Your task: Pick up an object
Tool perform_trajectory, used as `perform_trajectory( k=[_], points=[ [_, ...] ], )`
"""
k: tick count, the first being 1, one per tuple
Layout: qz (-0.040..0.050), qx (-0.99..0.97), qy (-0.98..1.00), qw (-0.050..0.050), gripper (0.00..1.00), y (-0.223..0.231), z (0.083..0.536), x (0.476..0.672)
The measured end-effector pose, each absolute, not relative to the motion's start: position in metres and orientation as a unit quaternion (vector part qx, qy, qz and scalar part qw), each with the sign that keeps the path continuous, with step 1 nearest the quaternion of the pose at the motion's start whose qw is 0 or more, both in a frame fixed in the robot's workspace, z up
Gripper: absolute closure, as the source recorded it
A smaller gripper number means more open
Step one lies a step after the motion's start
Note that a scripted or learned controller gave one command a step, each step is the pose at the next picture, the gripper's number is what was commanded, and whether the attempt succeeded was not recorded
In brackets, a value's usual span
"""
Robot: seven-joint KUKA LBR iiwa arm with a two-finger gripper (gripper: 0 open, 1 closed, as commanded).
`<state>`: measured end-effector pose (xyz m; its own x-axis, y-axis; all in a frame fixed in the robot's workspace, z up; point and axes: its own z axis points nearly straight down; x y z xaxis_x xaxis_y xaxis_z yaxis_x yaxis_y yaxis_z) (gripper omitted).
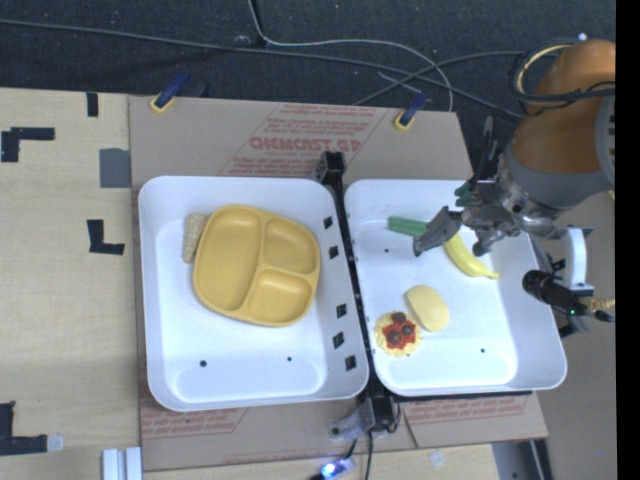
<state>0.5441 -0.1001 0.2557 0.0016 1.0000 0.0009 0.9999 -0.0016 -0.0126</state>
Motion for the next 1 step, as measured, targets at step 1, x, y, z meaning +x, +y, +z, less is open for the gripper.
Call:
perform_trajectory(
  k=[1],
  points=[
    [0.0008,-0.707,-0.708,0.001,0.00,-0.0999,0.2611,0.5462]
  ],
)
